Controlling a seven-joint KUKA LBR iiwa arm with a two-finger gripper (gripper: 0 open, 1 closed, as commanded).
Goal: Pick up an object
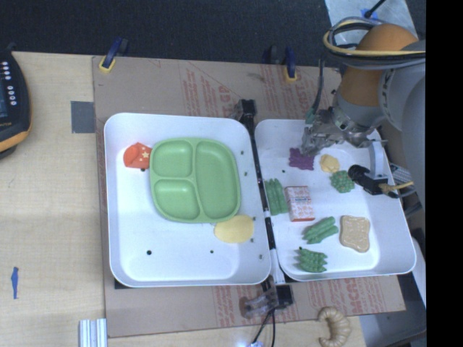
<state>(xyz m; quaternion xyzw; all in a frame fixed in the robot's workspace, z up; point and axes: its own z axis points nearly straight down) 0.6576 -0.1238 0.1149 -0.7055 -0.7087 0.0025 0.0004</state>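
Two bins: left bin (116,194) and right bin (394,262), side by side; I reach in over the right one.
Gripper (315,139): low over the far part of the right bin; open or closed, I cannot tell (my own wrist blocks that).
Held: nothing that I can see.
Nearest item: purple piece (301,159), on the right bin's floor, just beside my gripper, toward the near side and a little toward the left bin.
Long axis: none clear; the purple piece is ragged and about as broad as it is long, so I judge wrist turn matters little.
Close neighbours: small yellow piece (329,163) just beside the purple one; green floret (342,182) near that.
Further stock, right bin: long green pod (275,195) along the inner wall, red-and-white packet (299,202), toast slice (354,233).
Left bin stock: green divided plate (195,179), yellow lump (234,229), well apart from me.
Next move, as I judge it: a short shift toward the purple piece, then down.
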